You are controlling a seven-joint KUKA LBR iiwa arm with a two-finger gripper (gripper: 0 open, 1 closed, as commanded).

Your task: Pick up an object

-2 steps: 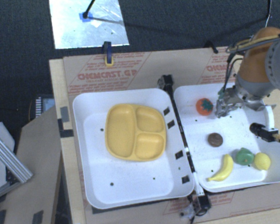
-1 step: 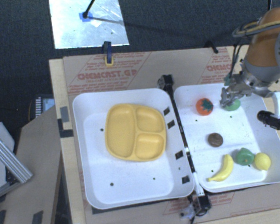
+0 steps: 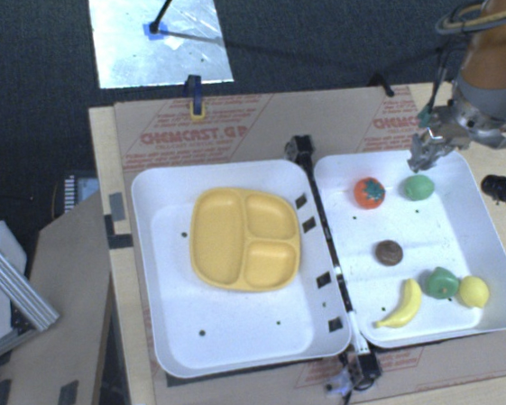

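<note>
Bench inventory, left to right. Left bin (image 3: 174,342): one yellow divided tray (image 3: 243,238), three compartments, lying flat near the bin's centre. Right bin (image 3: 492,242): orange-red tomato-like fruit (image 3: 369,192) near the far left; brown round item (image 3: 388,252) mid-bin; banana (image 3: 403,305) at the near edge; green pepper (image 3: 440,282) just beside a lemon (image 3: 473,291), the two touching or nearly so; pale green round fruit (image 3: 418,187), possibly a lime, near the far right. Gripper (image 3: 421,158): at the far rim of the right bin, just above and beside the pale green fruit; nothing visibly between its tips, and its spread cannot be told from this slant.
</note>
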